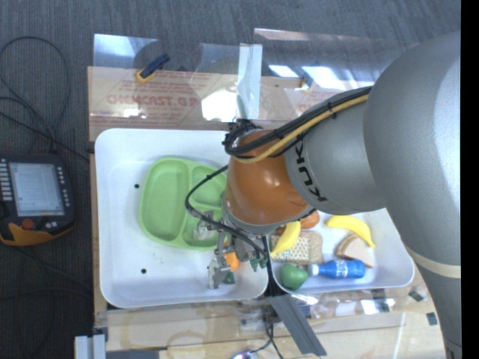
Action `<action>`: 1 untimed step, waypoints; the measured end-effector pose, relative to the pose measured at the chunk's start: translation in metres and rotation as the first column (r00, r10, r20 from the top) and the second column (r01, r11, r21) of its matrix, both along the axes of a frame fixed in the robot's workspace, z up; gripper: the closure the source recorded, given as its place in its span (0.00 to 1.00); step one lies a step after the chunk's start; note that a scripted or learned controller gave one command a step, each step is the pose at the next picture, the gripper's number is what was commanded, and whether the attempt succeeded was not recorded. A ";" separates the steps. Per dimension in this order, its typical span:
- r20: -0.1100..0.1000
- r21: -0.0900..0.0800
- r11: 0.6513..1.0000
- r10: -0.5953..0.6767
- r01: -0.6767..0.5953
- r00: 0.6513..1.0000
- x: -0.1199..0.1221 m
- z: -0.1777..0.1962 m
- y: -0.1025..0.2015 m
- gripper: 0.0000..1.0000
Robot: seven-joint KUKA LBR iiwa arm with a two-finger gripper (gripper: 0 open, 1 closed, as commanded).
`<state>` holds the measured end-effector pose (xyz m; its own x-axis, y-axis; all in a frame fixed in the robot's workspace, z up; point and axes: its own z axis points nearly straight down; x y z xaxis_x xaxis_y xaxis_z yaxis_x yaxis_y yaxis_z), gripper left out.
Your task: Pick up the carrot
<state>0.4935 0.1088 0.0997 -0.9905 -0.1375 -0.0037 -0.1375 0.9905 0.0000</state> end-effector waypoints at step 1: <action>0.025 0.005 1.000 -0.003 0.003 1.000 0.006 0.013 0.001 1.00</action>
<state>0.4998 0.1095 0.1126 -0.9905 -0.1343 -0.0294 -0.1344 0.9909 0.0019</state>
